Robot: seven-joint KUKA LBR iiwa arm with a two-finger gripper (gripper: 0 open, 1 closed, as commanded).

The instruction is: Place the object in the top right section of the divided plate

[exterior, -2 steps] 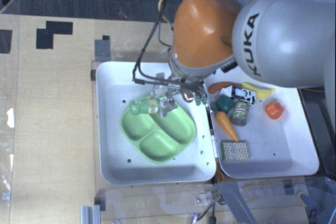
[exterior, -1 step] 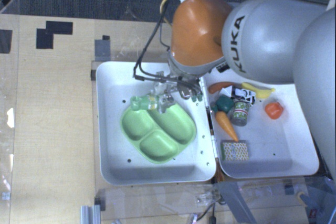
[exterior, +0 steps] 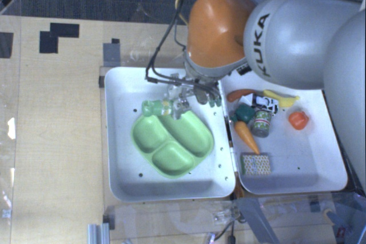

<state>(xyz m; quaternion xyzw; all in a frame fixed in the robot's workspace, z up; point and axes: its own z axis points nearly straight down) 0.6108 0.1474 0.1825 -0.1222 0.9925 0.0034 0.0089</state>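
Looking down on the left shallow white bin (exterior: 123, 140), I've got the light green divided plastic plate (exterior: 171, 143) sitting tilted in its middle, w/ three sections. The gripper (exterior: 183, 99) hangs over the plate's upper edge, wrist and orange band above it blocking much of the view. Fingers: can't tell if they're spread or pinching, too much cable and metal clutter there. Just left of the fingers, at the plate's top-left rim, lies a small pale green translucent object (exterior: 153, 107), maybe a bottle; it looks like the task's thing, though I'm not sure. It seems to touch or overlap the rim, not clearly between the fingers.

Key relation: the top right section (exterior: 191, 130) lies directly below-right of the fingers, while the object sits left of them. My read is it isn't placed yet.

Right white bin (exterior: 331, 168) holds an orange plastic carrot (exterior: 247, 137), small jar (exterior: 262, 122), yellow banana (exterior: 281, 98), red-orange round piece (exterior: 298, 119), chequered sponge pad (exterior: 255, 164).
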